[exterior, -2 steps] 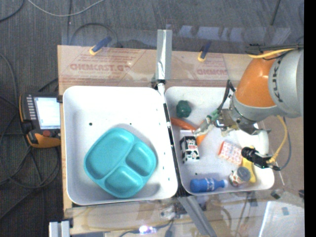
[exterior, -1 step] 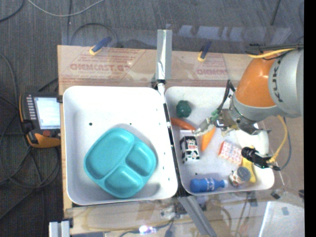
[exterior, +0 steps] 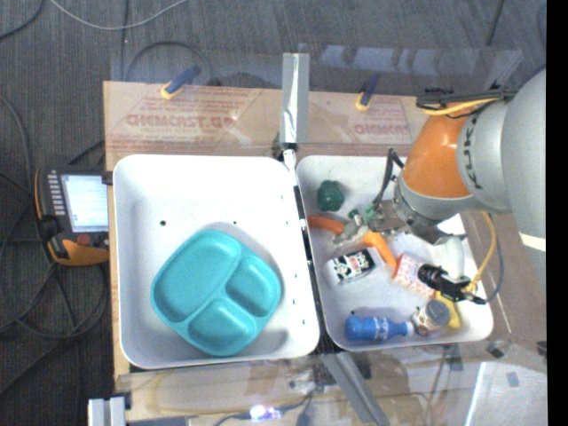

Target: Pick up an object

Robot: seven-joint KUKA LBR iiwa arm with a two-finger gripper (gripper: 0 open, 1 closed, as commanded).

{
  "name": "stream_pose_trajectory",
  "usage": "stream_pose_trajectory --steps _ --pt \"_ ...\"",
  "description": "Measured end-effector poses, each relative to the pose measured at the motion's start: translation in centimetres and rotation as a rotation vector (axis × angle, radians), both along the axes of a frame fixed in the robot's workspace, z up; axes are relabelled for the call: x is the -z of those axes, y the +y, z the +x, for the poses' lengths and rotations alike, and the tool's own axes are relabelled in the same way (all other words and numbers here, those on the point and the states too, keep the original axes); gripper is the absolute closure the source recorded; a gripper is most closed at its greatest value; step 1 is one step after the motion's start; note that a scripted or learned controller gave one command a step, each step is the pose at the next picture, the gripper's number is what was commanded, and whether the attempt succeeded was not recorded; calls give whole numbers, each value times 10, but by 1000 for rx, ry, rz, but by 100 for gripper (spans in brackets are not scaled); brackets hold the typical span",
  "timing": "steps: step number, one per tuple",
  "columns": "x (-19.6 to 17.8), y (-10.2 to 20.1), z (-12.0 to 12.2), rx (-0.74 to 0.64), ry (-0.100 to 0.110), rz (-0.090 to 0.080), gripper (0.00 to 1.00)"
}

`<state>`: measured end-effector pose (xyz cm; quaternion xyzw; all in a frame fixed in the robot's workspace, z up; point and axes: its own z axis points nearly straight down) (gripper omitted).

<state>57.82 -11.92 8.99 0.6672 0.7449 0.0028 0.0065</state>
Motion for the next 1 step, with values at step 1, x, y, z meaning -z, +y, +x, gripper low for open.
stream_pose_trajectory --steps 1 --pt "-9 -1 0 1 0 0 100"
